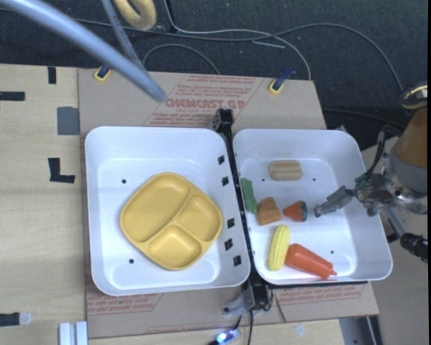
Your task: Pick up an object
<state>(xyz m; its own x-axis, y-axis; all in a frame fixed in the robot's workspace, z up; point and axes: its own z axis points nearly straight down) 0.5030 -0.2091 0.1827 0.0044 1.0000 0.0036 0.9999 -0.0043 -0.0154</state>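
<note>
Two white bins sit side by side on the bench (29, 192). The left bin (104, 192) has a yellow plate (171, 220) in it, with three parts to hold food. The plate lies flat near the middle of the bin.

The right bin (345, 149) holds the toy food. A tan bread roll (284, 169) lies near the back. In front of it, a green piece (248, 196) rests by the wall next to the other bin. An orange-brown wedge (269, 211) is touching it. A small red thing with a green top (295, 210) lies just beside the wedge. Nearer the front, a yellow corn cob (278, 246) and an orange carrot (309, 261) lie close together, touching at one end.

The robot arm (409, 157) comes in from the right. Its hand (332, 203) is over the right side of the right bin. The grey tip points at the small red thing but is apart from it. Nothing is in the hand. I cannot tell how wide it is open.

Black wires (294, 38) run across the dark floor behind the bins. A brown card sheet (201, 95) with red words lies under both bins.
</note>
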